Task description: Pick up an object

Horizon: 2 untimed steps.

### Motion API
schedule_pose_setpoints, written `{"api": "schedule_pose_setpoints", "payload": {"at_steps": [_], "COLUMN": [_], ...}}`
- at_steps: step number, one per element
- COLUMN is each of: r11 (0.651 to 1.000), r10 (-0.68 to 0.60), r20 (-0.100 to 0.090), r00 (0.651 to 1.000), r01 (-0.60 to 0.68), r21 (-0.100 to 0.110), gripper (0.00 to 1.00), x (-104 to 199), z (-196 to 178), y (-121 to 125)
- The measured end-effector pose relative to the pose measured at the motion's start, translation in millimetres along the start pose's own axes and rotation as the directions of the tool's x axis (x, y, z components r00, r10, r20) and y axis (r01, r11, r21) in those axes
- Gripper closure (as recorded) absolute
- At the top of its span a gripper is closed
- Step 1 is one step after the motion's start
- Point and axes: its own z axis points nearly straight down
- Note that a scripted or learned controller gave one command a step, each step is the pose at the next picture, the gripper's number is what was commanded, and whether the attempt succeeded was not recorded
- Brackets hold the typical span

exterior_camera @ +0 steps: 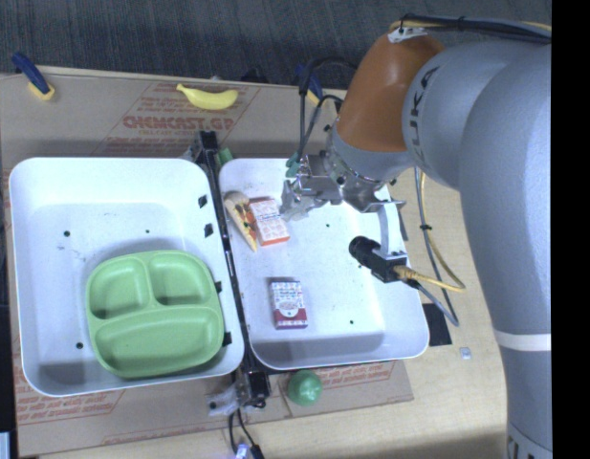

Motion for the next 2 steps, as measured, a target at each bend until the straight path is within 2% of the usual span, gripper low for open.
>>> {"api": "schedule_pose_setpoints", "payload": {"at_steps": [1,2], "r11": [1.000,1.000], "r10": [0.001,-0.003], "r20": [0.000,-0.001], "r00": [1.000,1.000], "r01": [-0.001,0.003], "r21": [0.000,-0.007], "gripper": [0.00,0.00], "x": [0,74], "z": [0,-88], "y": [0,0]}}
